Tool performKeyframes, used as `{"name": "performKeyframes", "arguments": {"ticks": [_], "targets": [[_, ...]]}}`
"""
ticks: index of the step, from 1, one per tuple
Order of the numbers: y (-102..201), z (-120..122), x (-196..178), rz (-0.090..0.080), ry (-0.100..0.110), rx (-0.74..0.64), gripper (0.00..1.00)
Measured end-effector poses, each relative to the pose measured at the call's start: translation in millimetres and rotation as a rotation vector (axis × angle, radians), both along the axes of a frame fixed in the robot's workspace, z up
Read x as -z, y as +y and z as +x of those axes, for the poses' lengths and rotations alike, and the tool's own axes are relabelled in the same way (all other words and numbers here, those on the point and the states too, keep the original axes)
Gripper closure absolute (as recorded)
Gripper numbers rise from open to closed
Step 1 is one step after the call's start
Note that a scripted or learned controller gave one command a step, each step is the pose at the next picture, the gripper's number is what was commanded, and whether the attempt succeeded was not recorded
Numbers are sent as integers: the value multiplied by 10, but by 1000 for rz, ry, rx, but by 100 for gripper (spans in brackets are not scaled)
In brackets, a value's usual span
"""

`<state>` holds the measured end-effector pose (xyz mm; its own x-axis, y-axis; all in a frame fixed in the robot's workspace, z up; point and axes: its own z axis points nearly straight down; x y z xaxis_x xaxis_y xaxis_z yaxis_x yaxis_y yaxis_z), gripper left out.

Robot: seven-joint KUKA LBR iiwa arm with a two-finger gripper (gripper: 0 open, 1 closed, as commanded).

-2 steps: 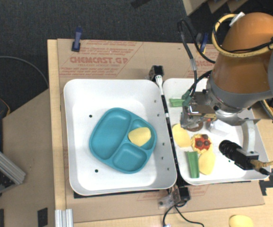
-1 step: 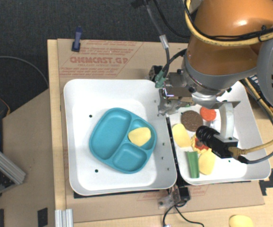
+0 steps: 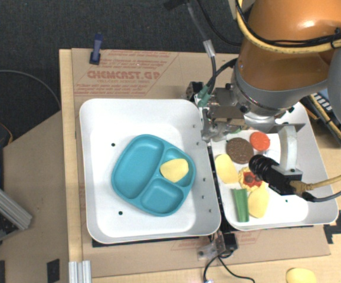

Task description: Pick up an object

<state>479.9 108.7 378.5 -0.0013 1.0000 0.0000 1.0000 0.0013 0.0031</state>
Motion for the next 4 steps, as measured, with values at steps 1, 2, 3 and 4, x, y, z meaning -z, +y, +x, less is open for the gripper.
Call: {"name": "performKeyframes", "arguments": {"ticks": [1, 2, 3, 4], "targets": [[5, 4, -101, 0, -2, -1, 100], [11, 8, -200, 0, -3, -2, 100], [-269, -17, 656, -3, 14, 6, 100], [-881, 4, -602, 0, -14, 8, 100]]}}
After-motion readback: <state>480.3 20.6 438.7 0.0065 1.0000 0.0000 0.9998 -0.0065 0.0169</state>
